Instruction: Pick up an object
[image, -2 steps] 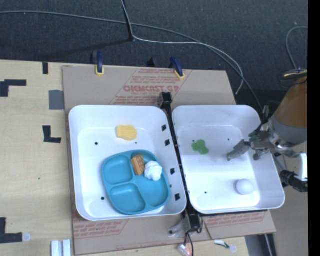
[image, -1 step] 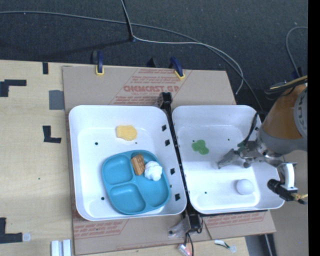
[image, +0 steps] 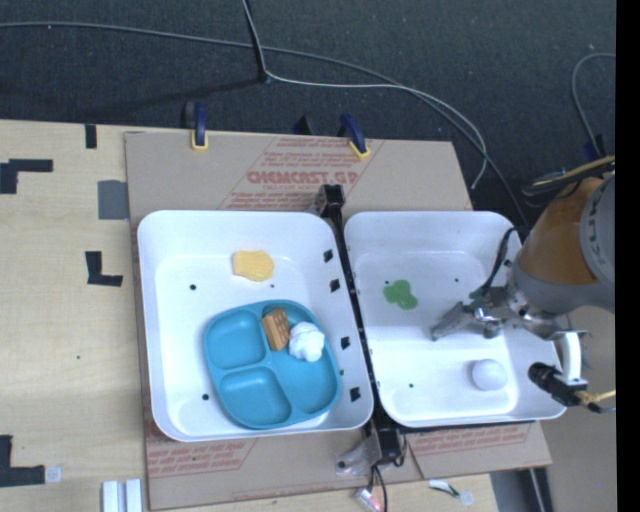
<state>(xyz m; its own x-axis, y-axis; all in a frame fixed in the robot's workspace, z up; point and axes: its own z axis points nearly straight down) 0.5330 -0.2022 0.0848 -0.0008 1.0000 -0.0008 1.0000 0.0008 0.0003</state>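
My gripper (image: 452, 322) reaches in from the right and hangs over the middle of the right bin (image: 430, 228). A small green object (image: 401, 294) lies to its upper left, a short way off. A white ball (image: 488, 375) rests below and to the right of the gripper, near the bin's front wall. In the left bin (image: 170, 250) a blue divided plate (image: 250, 385) carries a brown block (image: 276, 328) and a white lump (image: 307, 342). A yellow piece (image: 253, 265) lies on the bin floor behind the plate.
The bins sit side by side on a cardboard sheet (image: 300, 170) held by two clamps at the back. A black divider (image: 345, 290) runs between them. Cables (image: 400, 90) cross the dark floor behind the bench.
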